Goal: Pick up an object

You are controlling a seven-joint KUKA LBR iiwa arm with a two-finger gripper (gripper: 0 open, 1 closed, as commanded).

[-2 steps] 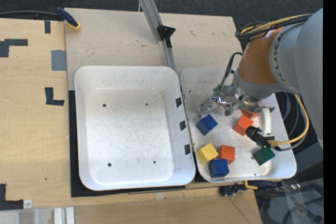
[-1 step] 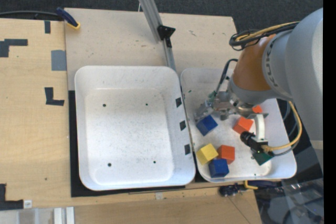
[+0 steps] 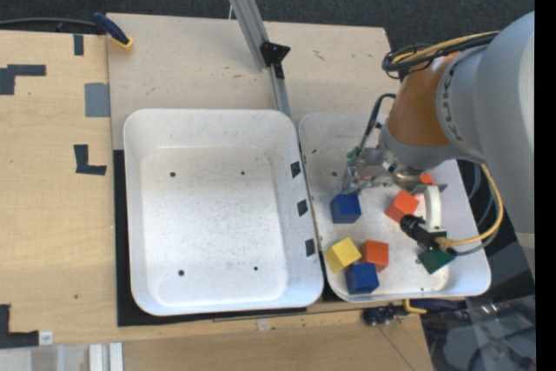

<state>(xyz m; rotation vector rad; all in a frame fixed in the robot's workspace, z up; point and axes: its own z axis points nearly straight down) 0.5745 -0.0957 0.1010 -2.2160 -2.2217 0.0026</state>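
Pale wood bench carries two shallow white plastic bins side by side; we read no labels or writing. Left bin has a speckled floor. Right bin holds small cubes: a blue cube just below our end effector, an orange cube beside the wrist, then a yellow cube, a second orange cube and a second blue cube clustered near the front rim. We cannot tell the end effector's opening; nothing visibly held. A metal pole crosses above.
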